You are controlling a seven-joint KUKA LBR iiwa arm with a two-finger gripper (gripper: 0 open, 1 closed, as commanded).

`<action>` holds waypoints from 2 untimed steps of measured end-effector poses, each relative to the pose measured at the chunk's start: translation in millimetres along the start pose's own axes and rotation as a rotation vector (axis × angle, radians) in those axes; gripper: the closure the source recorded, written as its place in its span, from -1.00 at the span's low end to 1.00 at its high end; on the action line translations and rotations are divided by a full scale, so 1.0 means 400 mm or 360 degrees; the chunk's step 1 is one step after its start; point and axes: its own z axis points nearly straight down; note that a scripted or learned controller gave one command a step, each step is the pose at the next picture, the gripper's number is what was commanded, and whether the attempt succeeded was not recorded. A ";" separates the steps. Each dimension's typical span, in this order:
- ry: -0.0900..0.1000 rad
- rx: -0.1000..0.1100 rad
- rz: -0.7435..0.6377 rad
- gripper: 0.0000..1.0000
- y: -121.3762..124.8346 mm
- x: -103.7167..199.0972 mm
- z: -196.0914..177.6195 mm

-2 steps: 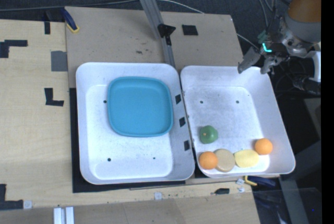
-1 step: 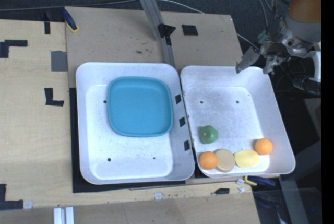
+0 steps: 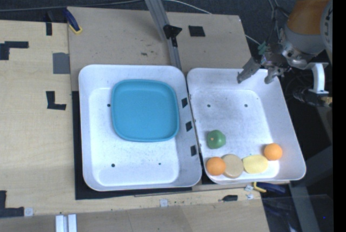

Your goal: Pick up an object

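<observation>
Objects for picking, five in all, lie in the right bin [image 3: 281, 117], gathered toward its near edge: a green ball [image 3: 216, 139] a little apart from the rest, nearer the bin's middle; an orange ball [image 3: 215, 166] at the near left corner; a tan round piece [image 3: 233, 166] touching it on the right; a yellow piece [image 3: 255, 164] just beside that; and a second orange ball [image 3: 273, 151] at the right end of the row. My end effector [image 3: 254, 74] hangs over the far right corner of this same bin, well apart from all five items, with two fingers [image 3: 245, 72] spread apart and nothing between them. My arm [image 3: 309, 20] enters from the right, orange band above the wrist. Left bin [image 3: 89, 117]: one light blue square plate [image 3: 145, 110], lying flat toward the far side. Both bins sit side by side on the worktop [image 3: 32, 117], touching along their inner rims. A grey metal bar [image 3: 157, 6] crosses the worktop beyond the bins.
</observation>
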 end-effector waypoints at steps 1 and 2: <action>0.0001 0.0003 0.0001 -1.00 0.003 -0.010 0.156; 0.0000 0.0001 0.0000 -1.00 -0.001 0.007 0.268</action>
